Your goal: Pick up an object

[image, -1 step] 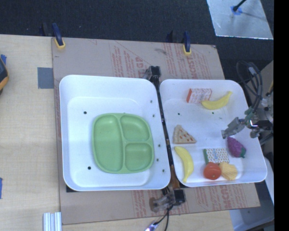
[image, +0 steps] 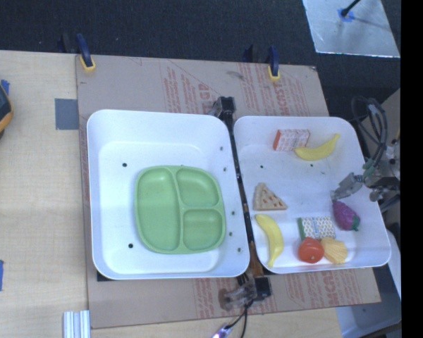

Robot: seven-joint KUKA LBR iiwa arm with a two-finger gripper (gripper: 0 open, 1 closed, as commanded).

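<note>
The end effector (image: 352, 184) hovers at the right bin's (image: 257, 136) edge, just above the purple eggplant (image: 345, 215) — how far it is open I cannot tell, and nothing shows in its grip. A good pick would centre over the eggplant, clear of its neighbours. The wooden surface (image: 35, 189) carries cardboard — dark carpet beyond.

Red printed lettering runs in strips across the brown cardboard sheet (image: 197, 83) lying under both bins, up and to the left of the end effector (image: 352, 184), but it is too small and blurred to read. No other text or label is legible.
</note>
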